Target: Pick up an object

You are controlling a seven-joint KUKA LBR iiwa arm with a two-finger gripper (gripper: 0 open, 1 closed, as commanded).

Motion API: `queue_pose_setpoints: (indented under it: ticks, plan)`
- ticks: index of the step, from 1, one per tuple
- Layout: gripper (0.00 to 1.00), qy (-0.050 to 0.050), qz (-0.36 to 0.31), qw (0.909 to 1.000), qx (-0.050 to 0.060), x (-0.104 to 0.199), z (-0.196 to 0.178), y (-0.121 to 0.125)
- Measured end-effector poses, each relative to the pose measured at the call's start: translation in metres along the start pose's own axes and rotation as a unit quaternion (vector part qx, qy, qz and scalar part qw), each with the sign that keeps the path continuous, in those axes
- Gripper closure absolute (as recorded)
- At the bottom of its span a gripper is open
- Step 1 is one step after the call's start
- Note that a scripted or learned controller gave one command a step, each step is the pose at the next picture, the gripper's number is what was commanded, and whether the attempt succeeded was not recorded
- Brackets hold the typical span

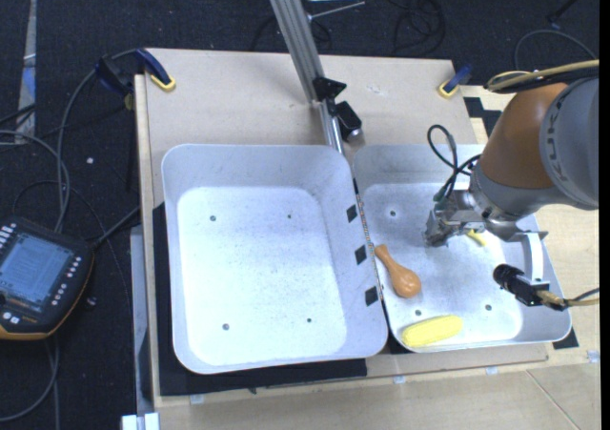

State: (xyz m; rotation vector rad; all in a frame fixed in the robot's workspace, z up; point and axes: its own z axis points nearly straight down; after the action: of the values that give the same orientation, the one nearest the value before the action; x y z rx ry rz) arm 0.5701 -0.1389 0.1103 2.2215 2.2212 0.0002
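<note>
In the right bin (381, 166) lie an orange pear-shaped object with a thin neck (398, 273) near the left wall and a yellow oblong object (432, 330) at the front edge. My gripper (439, 234) hangs low over the middle of that bin, to the right of the orange object and clear of it. A small yellow piece (476, 238) shows just right of the gripper, partly hidden by the wrist.
The left bin (181, 166) lies beside the right one, their walls meeting in the middle. A slanted metal bar (300, 32) rises from the back of the bench. The arm's grey body and orange band (519, 137) cover the right bin's far right side.
</note>
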Motion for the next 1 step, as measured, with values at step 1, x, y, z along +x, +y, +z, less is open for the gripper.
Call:
queue_pose_setpoints:
  ticks: [1]
  plan:
    - [1.00, 0.000, 0.000, 1.0000, -0.002, -0.0083, -0.0464, 0.0036]
